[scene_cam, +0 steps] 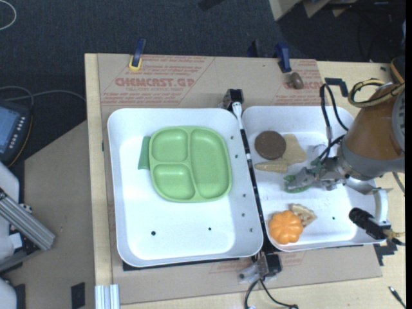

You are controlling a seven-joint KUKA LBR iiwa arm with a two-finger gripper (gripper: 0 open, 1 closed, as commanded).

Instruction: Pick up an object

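Two shallow white bins sit side by side on the surface: the left bin (125,192) at nine o'clock, the right bin (335,234) at three o'clock. The left bin holds one green divided plate (190,163). The right bin holds one brown round disc (270,145), one orange pumpkin (285,228), one pale tan flat piece (294,150), and one small green object (297,181).

plate (190,163) pale green | disc (270,145) brown, left of claw (308,177) | pumpkin (285,227) orange | bins (129,192) white
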